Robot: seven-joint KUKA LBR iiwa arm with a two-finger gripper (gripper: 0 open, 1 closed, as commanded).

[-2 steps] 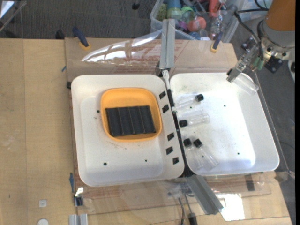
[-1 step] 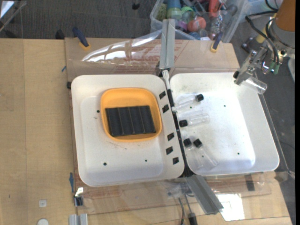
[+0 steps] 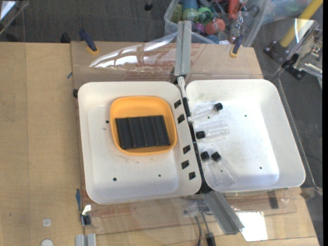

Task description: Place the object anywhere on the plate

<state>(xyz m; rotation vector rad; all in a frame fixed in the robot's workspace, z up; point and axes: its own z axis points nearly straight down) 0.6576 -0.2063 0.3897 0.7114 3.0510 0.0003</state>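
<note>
We see two white bins side by side on the table. In the left bin sits an orange plate, squarish with rounded corners, in the bin's upper middle. A black ridged slab lies flat on the plate, covering most of its floor and reaching close to its near rim. None of the slab hangs over the plate's edge.

The right bin holds several small clear vials with black caps, all near its left wall. One lies toward the top, one near the middle, and two caps sit close together lower down. A row of small black clips runs along the seam where the bins meet.

A grey metal bar stands behind the seam. Behind it, off the table, a clear tub is packed with coloured toys.

How the fingers stand we cannot tell.
</note>
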